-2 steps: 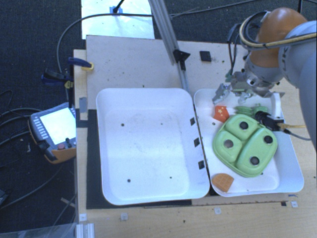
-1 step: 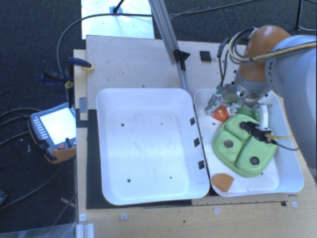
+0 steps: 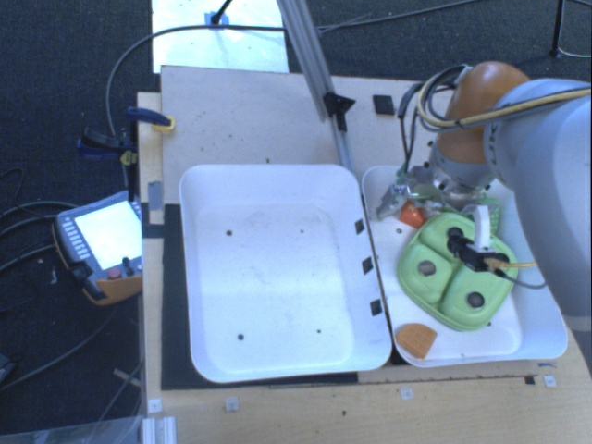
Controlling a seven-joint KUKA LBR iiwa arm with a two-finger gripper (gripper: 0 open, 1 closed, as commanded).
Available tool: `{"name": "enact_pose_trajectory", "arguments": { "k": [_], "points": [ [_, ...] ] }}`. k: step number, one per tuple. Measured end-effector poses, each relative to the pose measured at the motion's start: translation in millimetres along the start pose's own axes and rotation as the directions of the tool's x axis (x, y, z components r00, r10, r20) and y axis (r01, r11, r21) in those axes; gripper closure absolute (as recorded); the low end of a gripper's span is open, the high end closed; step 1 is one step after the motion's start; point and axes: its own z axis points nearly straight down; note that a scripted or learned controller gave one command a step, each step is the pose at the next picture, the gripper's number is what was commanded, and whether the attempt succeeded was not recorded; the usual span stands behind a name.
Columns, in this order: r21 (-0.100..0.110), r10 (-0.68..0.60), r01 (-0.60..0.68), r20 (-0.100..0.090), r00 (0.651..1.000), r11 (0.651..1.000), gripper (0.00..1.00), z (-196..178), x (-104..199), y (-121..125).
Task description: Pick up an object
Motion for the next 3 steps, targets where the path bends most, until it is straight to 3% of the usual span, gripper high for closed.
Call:
{"name": "enact_pose_trajectory", "arguments": {
  "k": [1,3],
  "points": [
    [-0.007,-0.002,0.002,0.002,1.000,1.000,1.00,-14,-1,2],
    [-0.005,0.000,0.000,-0.001,1.000,1.000,1.00,-143,1,2]
  ]
}}
